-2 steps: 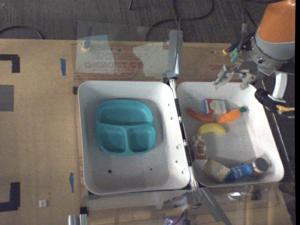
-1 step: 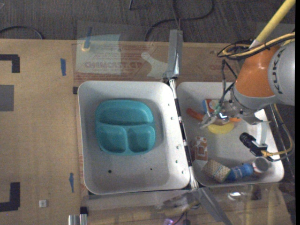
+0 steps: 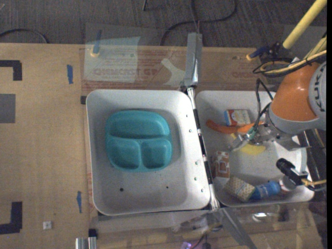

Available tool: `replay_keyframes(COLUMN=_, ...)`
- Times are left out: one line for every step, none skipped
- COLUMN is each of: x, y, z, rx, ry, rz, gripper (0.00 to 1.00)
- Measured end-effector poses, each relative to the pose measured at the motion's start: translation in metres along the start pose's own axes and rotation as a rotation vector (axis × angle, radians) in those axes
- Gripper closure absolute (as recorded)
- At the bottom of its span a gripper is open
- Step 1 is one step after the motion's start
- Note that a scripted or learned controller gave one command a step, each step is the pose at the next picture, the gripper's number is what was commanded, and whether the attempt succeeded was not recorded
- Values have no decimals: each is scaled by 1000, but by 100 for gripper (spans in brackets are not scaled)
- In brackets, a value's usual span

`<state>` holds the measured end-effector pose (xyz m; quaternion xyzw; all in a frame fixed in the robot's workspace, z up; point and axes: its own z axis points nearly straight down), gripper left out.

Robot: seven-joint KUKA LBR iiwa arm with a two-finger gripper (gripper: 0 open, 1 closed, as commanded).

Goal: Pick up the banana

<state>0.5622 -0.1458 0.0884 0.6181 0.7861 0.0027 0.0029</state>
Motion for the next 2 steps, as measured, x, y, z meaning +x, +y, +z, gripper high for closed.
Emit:
replay_keyframes(x=-6, y=-2, z=-11, rx=-3, ry=-6, rz=10, gripper=100)
replay_keyframes(x=63, y=21, z=-95, rx=9, ry=2, rz=2, gripper=100)
